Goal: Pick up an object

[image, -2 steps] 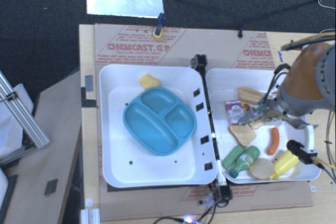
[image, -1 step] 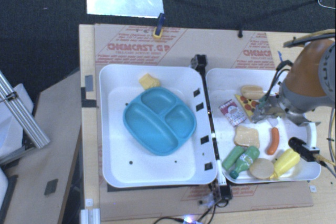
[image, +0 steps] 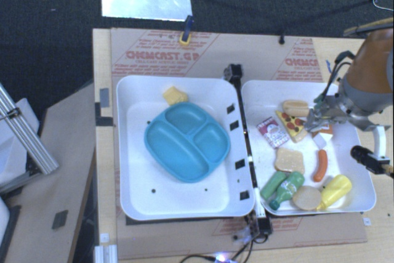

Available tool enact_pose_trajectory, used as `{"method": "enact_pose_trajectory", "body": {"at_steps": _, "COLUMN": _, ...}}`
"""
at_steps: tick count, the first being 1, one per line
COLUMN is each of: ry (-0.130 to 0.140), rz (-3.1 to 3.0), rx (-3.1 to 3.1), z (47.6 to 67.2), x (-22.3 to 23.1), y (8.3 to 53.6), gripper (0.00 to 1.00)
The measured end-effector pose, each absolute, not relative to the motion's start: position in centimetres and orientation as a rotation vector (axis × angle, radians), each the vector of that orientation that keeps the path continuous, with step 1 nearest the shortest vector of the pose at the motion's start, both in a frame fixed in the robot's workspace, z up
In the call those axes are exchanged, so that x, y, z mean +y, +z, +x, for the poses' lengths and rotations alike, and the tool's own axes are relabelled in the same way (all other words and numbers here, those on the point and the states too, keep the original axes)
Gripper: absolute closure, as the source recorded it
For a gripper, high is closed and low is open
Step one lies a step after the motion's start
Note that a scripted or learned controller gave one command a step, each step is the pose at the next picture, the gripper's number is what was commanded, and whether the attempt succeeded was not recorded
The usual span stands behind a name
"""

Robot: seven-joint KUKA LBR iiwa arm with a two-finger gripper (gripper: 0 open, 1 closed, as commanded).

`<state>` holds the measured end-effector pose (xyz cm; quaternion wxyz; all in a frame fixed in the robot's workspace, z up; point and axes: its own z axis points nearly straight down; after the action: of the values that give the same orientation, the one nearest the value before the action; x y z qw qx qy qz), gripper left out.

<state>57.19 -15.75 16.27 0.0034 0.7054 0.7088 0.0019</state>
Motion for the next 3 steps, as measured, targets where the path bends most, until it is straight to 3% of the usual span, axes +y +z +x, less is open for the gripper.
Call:
{"method": "enact_pose_trajectory", "body": {"at_steps": 1, "ry": 0.006, "rz": 2.212, "rx": 2.220, "z": 57.4, "x": -16.6, "y": 22.5, "gripper": 1.00}}
{"method": "enact_pose_trajectory", "body": {"at_steps": 2, "ry": 0.003, "rz": 2.214, "rx": 2.224, "z": 57.5, "x": -16.6, "y": 22.5, "gripper": 1.00}}
{"method": "enact_pose_trajectory", "body": {"at_steps": 3, "ry": 0.003, "rz": 2.212, "rx": 2.232, "z": 57.8, "x": -11.2, "y": 21.6, "gripper": 1.00}}
